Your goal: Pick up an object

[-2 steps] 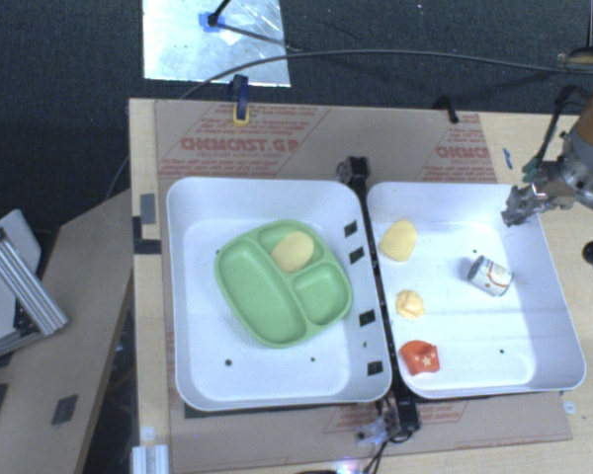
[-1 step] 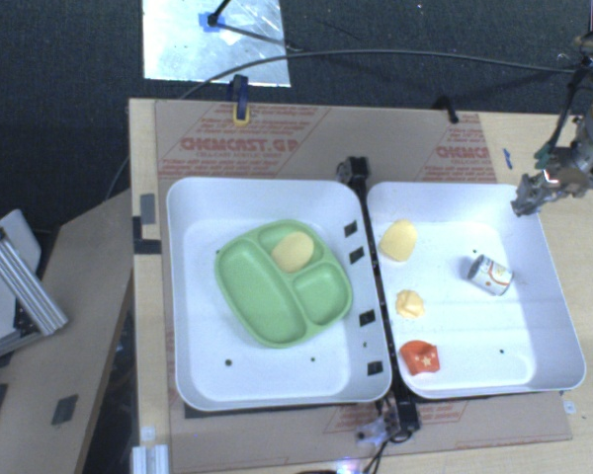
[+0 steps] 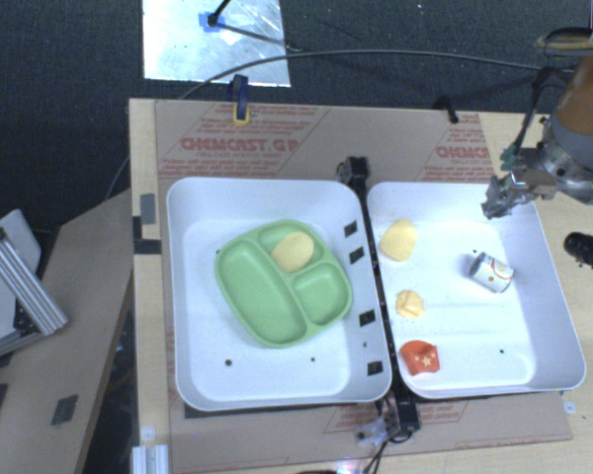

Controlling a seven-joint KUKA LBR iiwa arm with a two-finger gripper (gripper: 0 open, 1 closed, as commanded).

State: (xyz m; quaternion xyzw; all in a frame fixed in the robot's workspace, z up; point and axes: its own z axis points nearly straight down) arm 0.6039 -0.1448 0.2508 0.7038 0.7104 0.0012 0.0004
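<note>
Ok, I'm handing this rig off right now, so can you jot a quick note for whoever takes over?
Gripper: over the far right corner of the right bin, nothing seen between its fingers; open or shut cannot be told.
Right bin holds a small can on its side, a larger yellow piece, a smaller yellow piece and a red piece.
Left bin holds a green divided tray with a yellow item in one compartment.
Done: nothing picked yet. Left: descend, grasp one object, lift. The can lies nearest.
</note>
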